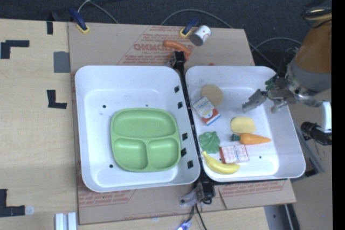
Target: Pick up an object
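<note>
The right bin holds a tan round cookie, a small white and red carton, a yellow lemon-like piece, an orange carrot, a green leafy piece, a red and white packet and a yellow banana. My gripper hangs over the right bin's right half, up and right of the yellow piece. Its fingers are spread apart with nothing between them.
The left bin holds a green divided plate. Beyond the bins on the cardboard lie an orange piece, a white cylinder and blue and yellow clamps. Cables run across the dark floor behind.
</note>
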